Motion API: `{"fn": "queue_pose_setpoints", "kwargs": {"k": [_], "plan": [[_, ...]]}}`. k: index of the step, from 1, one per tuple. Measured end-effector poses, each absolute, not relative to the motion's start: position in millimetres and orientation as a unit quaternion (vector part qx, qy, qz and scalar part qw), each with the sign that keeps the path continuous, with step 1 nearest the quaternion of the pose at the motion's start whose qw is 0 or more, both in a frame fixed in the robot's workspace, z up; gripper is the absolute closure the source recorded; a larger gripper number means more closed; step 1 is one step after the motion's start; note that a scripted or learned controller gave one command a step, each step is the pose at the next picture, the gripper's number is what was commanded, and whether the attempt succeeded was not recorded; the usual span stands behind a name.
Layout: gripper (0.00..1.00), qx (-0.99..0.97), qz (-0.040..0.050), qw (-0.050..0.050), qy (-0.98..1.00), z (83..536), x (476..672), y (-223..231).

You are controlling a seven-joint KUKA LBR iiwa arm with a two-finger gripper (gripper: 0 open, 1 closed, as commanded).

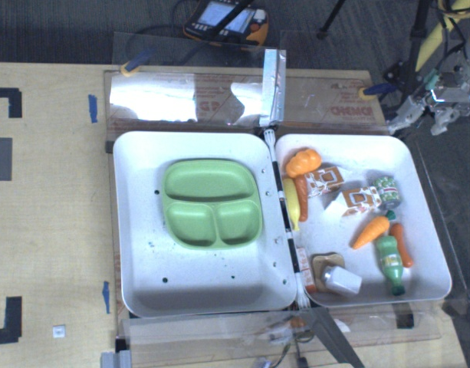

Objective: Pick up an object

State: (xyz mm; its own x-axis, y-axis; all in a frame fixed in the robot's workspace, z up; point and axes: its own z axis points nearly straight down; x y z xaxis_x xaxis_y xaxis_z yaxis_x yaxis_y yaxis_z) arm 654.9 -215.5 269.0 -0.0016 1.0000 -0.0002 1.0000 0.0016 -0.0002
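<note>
Item: gripper (442,102), parked at two o'clock beyond the right bin (430,205) rim; whether it is apart or together cannot be told. Candidate: orange carrot (370,232), lying in that bin, at seven o'clock from the gripper, well apart, long axis running two to eight o'clock. A green bottle (390,261) lies just beside it at five o'clock.

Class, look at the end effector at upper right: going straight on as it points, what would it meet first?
Probably the far-right corner rim of the shallow white right-hand bin, just beneath the end effector; blur and unclear depth make this uncertain.
</note>
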Motion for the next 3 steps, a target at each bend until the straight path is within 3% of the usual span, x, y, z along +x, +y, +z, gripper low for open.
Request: {"fn": "queue_pose_setpoints", "kwargs": {"k": [1, 3], "plan": [[0.0, -0.682, -0.0049, -0.008, -0.731, 144.5, 671.7, -220.2], [0.0, -0.679, -0.0091, -0.015, -0.734, 139.9, 660.5, -219.6]]}}
